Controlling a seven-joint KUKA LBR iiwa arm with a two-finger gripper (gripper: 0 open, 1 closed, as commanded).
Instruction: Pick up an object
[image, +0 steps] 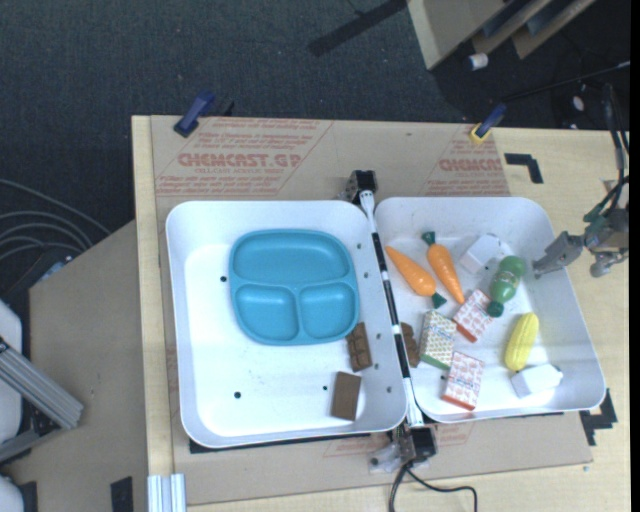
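The right bin (560, 300) holds several small items: two orange carrots (410, 270) (445, 272), a green bottle (506, 279), a yellow corn cob (521, 340), white blocks (482, 250) (537, 379) and small printed boxes (473, 316) (463, 380). My gripper (580, 256) hovers over that bin's right rim, just right of the green bottle and apart from it. I see nothing held in it.
The left bin (200, 330) carries a blue divided plate (295, 285) and two brown blocks (359, 347) (346, 394) near its right wall. Another brown piece (408, 345) lies by the ridge between the bins. Clamps and cables sit around the bench.
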